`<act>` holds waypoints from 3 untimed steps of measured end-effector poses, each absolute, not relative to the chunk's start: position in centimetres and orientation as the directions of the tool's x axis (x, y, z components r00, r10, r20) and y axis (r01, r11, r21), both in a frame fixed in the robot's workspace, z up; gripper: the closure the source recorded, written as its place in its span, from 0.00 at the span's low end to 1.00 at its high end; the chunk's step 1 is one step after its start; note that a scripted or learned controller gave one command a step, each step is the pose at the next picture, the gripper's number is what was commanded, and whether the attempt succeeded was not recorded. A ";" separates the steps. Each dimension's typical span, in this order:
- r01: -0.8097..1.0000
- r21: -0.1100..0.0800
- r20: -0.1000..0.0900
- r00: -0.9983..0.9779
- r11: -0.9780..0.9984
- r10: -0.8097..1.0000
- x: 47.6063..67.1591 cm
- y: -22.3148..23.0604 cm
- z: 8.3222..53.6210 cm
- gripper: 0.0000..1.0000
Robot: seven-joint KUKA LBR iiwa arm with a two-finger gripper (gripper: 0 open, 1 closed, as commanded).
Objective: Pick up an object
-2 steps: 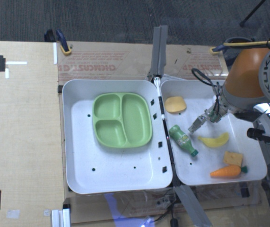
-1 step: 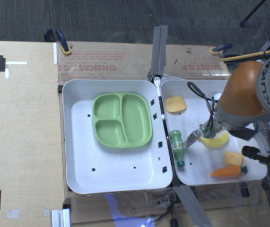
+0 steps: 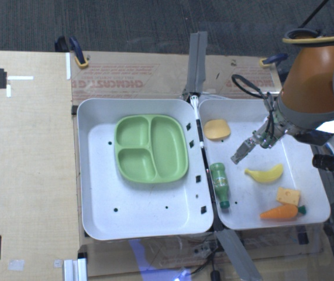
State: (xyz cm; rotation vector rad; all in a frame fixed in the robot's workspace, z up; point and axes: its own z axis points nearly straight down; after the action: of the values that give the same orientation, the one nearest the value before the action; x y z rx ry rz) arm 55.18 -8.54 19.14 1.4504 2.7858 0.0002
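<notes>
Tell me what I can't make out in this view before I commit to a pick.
1. Pincer: seen at a slant and small in the camera view, so whether it is open or shut cannot be told.
2. Arm: cut off by the right edge.
3. Green bottle: label too small to read.
4. Yellow block: its near edge is partly hidden by the carrot.
</notes>
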 end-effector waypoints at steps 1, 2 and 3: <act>0.892 0.000 -0.001 -0.453 0.453 0.892 62.2 -10.3 14.3 0.00; 0.891 -0.001 -0.001 -0.455 0.455 0.891 58.7 -14.3 14.3 0.00; 0.903 -0.001 0.000 -0.430 0.430 0.903 53.1 -17.5 9.1 0.00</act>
State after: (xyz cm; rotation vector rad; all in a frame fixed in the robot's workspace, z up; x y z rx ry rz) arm 53.05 -17.51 9.14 1.6776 2.6569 -0.0009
